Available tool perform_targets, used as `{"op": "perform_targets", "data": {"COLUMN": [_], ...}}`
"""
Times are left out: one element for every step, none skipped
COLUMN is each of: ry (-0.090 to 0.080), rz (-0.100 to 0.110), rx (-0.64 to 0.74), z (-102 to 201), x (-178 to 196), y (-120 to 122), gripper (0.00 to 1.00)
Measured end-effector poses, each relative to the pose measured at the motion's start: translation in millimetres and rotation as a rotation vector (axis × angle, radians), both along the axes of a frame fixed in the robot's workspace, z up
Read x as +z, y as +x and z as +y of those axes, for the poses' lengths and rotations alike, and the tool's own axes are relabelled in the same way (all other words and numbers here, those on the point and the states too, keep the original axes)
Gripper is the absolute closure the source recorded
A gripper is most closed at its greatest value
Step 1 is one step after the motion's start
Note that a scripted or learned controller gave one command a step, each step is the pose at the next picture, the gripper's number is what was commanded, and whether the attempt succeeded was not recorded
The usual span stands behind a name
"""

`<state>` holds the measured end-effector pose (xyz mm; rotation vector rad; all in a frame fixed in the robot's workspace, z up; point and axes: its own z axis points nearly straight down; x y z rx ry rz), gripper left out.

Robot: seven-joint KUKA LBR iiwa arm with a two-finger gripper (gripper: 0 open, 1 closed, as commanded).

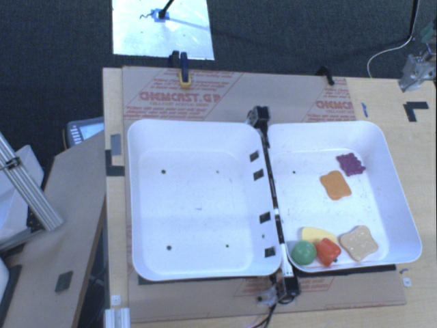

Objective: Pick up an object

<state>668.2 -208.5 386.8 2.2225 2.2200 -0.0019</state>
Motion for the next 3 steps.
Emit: {"op": "perform_targets", "data": {"ry": [-0.005,0.001,0.002], "rz": [-0.02,0.003,0.003], "rx": [0.008,0.002,0.003], "z": [19.2,1.7,2.8], "x": [155.6,59.9,-25.3], "y": [0.1,0.1,0.1], "gripper": [1.0,1.0,1.0]}}
